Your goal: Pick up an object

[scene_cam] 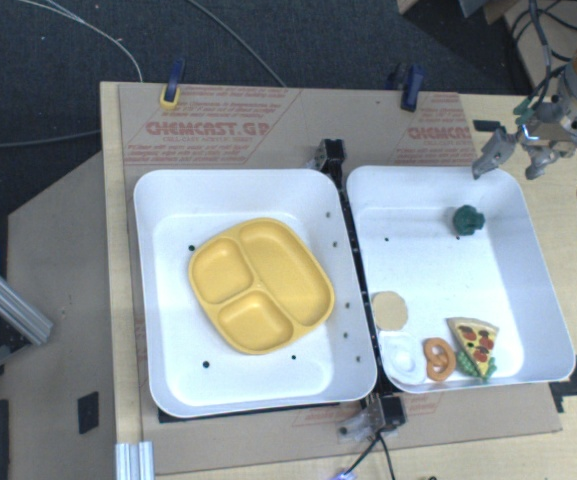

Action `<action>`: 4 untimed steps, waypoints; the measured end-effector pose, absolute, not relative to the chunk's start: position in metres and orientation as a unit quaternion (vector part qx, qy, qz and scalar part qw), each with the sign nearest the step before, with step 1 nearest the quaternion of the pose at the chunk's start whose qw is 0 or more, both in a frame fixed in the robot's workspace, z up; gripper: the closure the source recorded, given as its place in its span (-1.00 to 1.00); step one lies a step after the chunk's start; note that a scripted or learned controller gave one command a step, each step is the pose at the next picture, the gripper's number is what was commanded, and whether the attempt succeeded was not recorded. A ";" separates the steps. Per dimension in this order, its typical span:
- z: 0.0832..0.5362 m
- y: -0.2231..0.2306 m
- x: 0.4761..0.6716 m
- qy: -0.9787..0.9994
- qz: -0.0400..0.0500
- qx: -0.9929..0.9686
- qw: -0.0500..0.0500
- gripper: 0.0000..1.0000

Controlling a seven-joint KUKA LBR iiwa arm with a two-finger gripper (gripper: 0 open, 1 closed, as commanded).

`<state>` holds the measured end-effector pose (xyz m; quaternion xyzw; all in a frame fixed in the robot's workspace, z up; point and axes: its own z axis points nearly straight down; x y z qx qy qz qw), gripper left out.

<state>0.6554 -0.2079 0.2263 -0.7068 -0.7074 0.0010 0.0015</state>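
White bins fill the bench: the left bin (158,268) holds a yellow tray (260,284), and the right bin (538,258) holds the small things. Along that bin's lower edge lie a pizza slice (473,345), a tan disc (390,310), a white piece (399,353) and a pretzel (438,358). Nearest the claw is a green lump (467,219), alone in the bin's upper part. The gripper (514,158) hangs over the bin's upper right rim, fingers spread and holding nothing. The lump lies below and a little left of it in the frame, so I judge a short move that way, then down.
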 end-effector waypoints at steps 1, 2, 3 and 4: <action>0.173 -0.213 0.662 -0.708 0.003 -0.707 0.004 -1.00; 0.113 -0.221 0.663 -0.707 0.002 -0.707 0.003 -1.00; 0.082 -0.214 0.664 -0.709 -0.001 -0.706 0.010 -1.00; 0.090 -0.218 0.664 -0.709 0.001 -0.705 0.003 1.00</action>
